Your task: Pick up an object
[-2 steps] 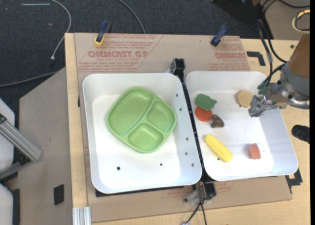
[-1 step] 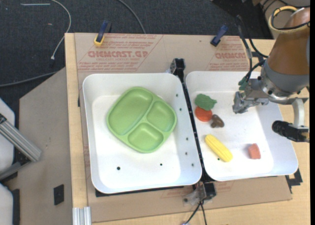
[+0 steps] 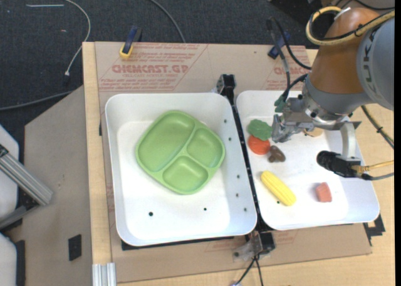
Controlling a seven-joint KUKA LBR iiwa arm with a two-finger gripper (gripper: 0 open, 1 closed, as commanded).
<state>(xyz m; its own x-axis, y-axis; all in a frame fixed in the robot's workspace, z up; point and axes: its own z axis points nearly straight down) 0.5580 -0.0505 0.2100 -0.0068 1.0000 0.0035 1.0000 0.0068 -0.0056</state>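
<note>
Green divided plate (image 3: pixel 180 151) in left bin (image 3: pixel 125 216).

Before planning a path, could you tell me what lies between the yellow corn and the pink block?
Only bare white bin floor separates the corn from the pink block in the camera view.

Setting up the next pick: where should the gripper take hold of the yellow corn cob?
Grip the corn cob across its middle, from above. It lies flat and slanted on the right bin floor, long and narrow, with bare floor along both long sides.
</note>
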